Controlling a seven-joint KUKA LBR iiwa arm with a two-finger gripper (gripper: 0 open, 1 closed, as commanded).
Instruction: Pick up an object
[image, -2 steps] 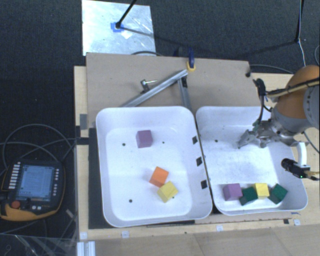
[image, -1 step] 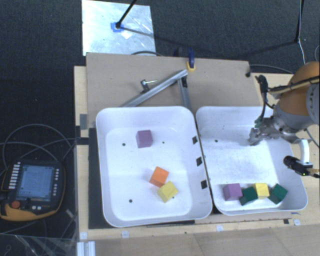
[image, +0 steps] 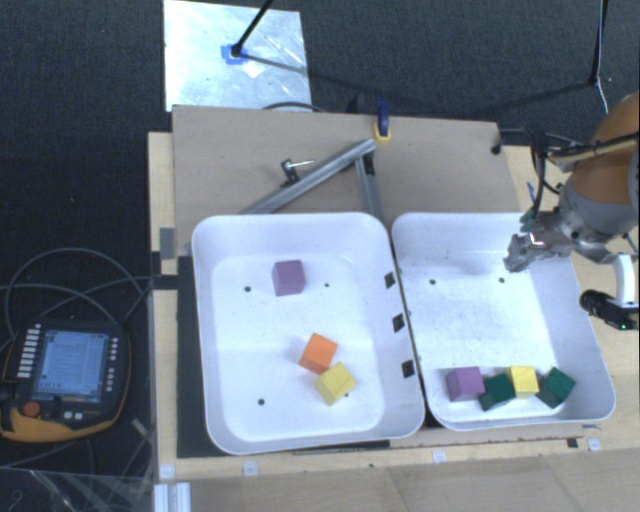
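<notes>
My gripper sits over the far right part of the right bin, near its back wall, and from this slanted overhead camera I cannot tell how it is set; it reads as a small grey cluster at the end of the arm, with nothing I can make out in it. I judge the pick as not yet made: every block I can see lies on a bin floor. Nearest to the gripper, though well apart from it, is a row along the bin's near wall, toward me from the tool: a purple block, a dark green block touching it or just beside it, a yellow block, and a second green block at the right end, almost straight below the gripper in the view. Farther out, across the divide to the gripper's left, the left bin holds a purple cube alone, and an orange cube touching a yellow cube. What is left, as I read it, is the whole job: choose a block, come down, close, lift.
</notes>
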